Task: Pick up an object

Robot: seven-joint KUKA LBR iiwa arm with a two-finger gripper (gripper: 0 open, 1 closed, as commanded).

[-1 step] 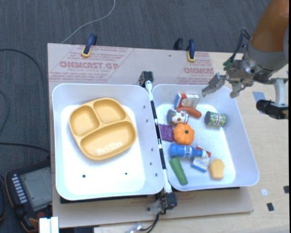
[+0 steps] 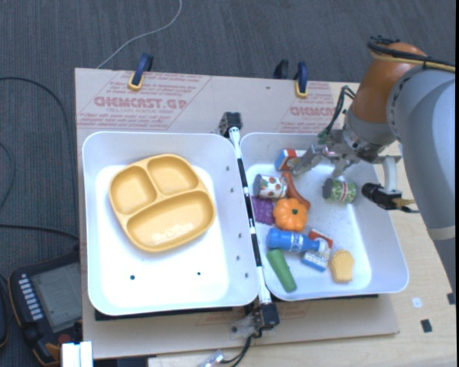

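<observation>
Can lying on its side toward the upper right of the right-hand bin, just below the gripper and apart from the pumpkin. Probably light, stiff, smooth, apt to roll; best pinched across the round body. Cannot tell how wide the gripper stands.

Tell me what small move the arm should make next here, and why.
Probably a short descent onto one object. The gripper sits over the back of the right bin, with nothing visibly between its fingers. The small green-and-white can lies just in front of it, apart from the cluster around the orange pumpkin, so it looks like the easiest target.
</observation>
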